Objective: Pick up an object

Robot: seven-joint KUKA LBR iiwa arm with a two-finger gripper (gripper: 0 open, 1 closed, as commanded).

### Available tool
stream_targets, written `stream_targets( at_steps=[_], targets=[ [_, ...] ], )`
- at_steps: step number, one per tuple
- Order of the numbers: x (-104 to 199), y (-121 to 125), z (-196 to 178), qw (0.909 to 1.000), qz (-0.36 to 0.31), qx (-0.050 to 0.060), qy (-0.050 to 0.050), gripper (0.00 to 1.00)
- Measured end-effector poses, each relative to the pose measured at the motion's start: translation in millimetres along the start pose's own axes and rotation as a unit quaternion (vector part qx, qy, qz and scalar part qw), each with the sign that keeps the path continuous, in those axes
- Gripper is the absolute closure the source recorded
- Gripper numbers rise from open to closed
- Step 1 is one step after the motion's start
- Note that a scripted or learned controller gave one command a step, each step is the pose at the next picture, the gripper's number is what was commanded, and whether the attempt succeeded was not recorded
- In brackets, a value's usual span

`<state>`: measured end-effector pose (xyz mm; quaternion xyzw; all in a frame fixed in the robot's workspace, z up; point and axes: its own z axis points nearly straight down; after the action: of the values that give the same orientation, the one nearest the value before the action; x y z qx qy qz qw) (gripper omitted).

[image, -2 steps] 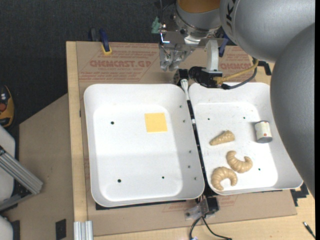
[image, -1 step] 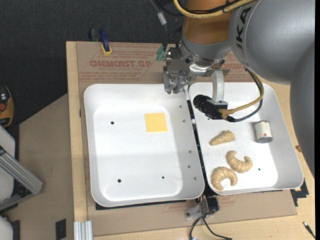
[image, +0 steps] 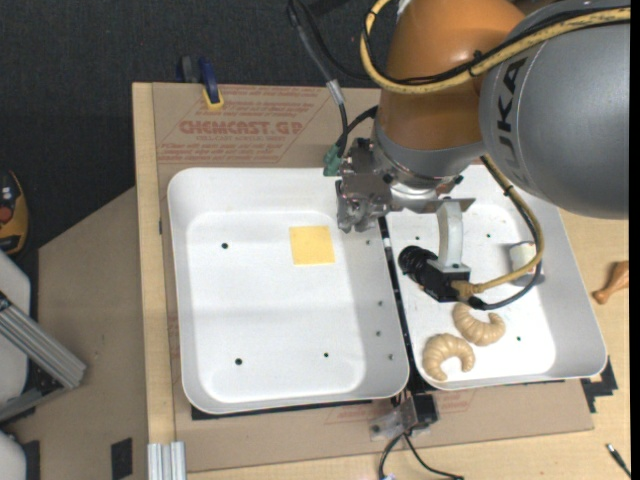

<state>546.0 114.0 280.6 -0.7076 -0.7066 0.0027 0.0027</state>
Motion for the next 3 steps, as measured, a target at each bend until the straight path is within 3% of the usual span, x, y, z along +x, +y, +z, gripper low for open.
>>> stream_targets(
  at_steps=[1, 2, 3],
  targets=[
    [9.0, 30.5, -195.7, 0.9999, -0.002, -0.015, 0.002, 1.0],
    [44.4, 46.8, -62.5, 1.0, -0.002, 0.002, -0.001, 1.0],
    [55.3, -23.5, -31.2, 1.0, -0.002, 0.001, 0.0, 1.0]
  ],
)
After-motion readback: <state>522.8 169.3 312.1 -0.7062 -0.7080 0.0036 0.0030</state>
